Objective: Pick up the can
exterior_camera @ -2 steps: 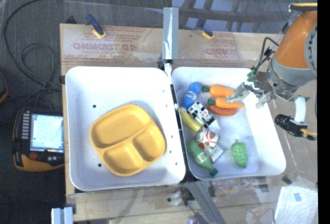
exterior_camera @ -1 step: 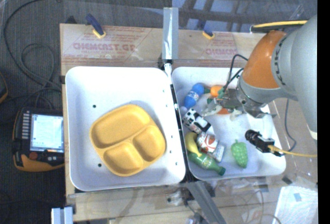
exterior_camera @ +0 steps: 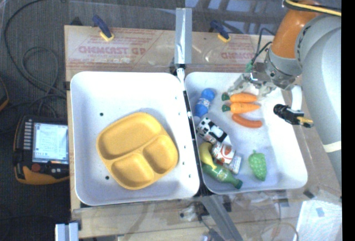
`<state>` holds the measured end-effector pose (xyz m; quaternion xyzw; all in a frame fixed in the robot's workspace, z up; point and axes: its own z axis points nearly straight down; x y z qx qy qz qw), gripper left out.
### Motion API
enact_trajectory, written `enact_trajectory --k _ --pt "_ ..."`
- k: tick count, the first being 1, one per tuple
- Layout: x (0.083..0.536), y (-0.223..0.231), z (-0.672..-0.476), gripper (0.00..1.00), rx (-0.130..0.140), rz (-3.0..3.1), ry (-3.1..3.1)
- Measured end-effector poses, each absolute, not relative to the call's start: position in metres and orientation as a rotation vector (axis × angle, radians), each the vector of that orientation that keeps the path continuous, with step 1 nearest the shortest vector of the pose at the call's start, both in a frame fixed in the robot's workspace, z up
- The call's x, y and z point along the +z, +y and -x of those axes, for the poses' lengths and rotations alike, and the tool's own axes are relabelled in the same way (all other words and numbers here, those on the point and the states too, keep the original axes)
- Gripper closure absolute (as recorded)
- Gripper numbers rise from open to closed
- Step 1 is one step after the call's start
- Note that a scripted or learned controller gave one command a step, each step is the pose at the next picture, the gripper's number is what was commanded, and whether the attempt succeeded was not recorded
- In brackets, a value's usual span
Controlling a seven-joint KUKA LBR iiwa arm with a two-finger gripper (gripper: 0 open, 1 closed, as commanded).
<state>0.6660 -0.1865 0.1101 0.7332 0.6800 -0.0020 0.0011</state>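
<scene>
The can (exterior_camera: pixel 226 155), red and white with a silver end, lies on its side in the lower middle of the right bin (exterior_camera: pixel 288 170). It rests between a yellow banana (exterior_camera: pixel 206 152) and a green bottle (exterior_camera: pixel 222 175). My gripper (exterior_camera: pixel 253 84) hovers at the far end of the right bin, just above two carrots (exterior_camera: pixel 244 102). It is open with nothing between its fingers. It is well apart from the can, up and to the right of it.
The right bin also holds a blue bottle (exterior_camera: pixel 204 100), an orange sausage (exterior_camera: pixel 247 120), a black-and-white cow toy (exterior_camera: pixel 211 130) and a green leafy piece (exterior_camera: pixel 257 165). A yellow divided plate (exterior_camera: pixel 137 148) lies in the left bin (exterior_camera: pixel 89 95).
</scene>
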Motion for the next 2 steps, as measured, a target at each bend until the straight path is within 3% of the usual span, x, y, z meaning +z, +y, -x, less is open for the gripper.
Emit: enact_trajectory --k 1,2 --pt "0.164 -0.216 -0.669 0.00 -0.004 -2.319 2.116" --pt "0.110 -0.193 -0.611 0.00 0.023 -2.386 2.009"
